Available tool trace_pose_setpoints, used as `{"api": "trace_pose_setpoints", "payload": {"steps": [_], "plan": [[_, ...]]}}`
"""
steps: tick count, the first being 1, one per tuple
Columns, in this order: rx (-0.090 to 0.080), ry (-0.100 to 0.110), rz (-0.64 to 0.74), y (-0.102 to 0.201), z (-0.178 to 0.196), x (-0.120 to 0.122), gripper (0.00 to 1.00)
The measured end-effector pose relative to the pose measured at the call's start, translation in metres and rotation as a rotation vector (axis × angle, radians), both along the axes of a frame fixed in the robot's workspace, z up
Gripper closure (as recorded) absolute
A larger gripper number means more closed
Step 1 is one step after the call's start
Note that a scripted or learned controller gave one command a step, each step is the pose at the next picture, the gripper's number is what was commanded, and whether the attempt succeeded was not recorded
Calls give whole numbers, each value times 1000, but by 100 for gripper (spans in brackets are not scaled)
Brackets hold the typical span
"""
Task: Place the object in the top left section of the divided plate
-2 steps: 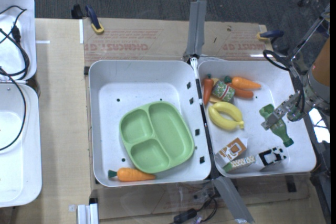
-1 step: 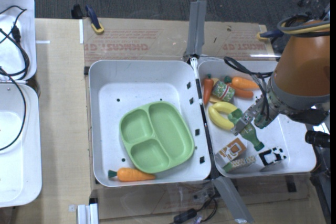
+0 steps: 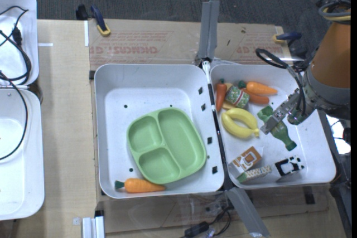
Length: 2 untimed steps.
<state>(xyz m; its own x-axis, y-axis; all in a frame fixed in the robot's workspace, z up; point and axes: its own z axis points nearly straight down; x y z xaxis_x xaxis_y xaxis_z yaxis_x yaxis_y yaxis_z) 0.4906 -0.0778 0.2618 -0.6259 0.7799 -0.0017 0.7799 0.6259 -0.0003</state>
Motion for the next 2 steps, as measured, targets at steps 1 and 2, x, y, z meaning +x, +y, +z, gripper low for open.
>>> {"api": "trace_pose_setpoints", "payload": {"steps": [1,2], "plan": [[1,2,135,-48,-27,-13,100],[0,-1,8,-53,-1,-12,100]]}}
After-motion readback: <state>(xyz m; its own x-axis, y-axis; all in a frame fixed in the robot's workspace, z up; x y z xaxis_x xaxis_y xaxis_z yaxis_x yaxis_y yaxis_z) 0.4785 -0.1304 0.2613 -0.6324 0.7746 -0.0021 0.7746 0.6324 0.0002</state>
